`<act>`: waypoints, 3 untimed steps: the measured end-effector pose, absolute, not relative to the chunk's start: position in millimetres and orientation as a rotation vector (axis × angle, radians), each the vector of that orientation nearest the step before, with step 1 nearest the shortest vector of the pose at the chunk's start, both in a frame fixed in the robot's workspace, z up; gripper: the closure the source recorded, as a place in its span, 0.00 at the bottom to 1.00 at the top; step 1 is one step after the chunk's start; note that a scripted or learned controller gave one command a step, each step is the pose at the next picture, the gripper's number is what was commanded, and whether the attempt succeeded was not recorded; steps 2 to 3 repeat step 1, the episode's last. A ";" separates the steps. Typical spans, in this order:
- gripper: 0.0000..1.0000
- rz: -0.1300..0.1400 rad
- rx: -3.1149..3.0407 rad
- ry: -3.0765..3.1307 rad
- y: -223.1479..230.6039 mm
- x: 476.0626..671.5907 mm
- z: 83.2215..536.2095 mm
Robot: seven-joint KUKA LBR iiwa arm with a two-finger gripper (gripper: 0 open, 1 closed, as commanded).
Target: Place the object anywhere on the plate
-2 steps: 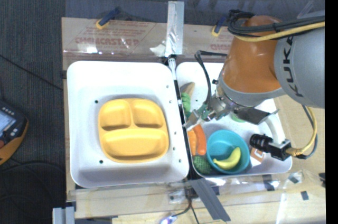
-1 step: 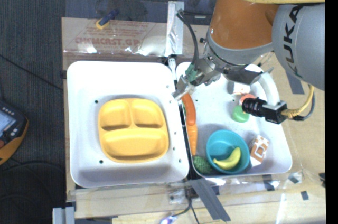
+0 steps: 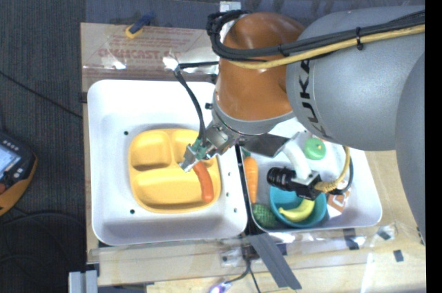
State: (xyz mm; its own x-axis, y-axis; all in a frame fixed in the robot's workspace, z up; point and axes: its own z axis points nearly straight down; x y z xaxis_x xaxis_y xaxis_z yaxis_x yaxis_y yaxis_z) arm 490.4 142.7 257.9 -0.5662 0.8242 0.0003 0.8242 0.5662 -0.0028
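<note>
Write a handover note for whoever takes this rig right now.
Gripper: low over the right side of the plate; open or shut unclear.
Sausage: lying along the plate's right edge, in the left bin, top end at the gripper.
Done: sausage looks placed on the plate.
Left: confirm release, pull the arm back.
Carrot, bowl with banana: right bin.

The bench (image 3: pixel 383 177) is of pale wood. Two shallow white bins stand on it side by side, with their inner walls close together: the left bin (image 3: pixel 103 146) and the right bin (image 3: pixel 366 215). Behind the left bin lies a flat brown cardboard sheet (image 3: pixel 138 53) with faded red print. At its far edge sits a small blue and yellow thing (image 3: pixel 139 24); what it is I cannot tell.
</note>
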 end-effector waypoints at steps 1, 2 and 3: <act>0.00 0.003 -1.463 -2.778 142.4 490.5 257.9; 0.00 0.003 -1.463 -2.778 142.4 490.5 257.9; 0.00 0.003 -1.463 -2.778 142.4 490.5 257.9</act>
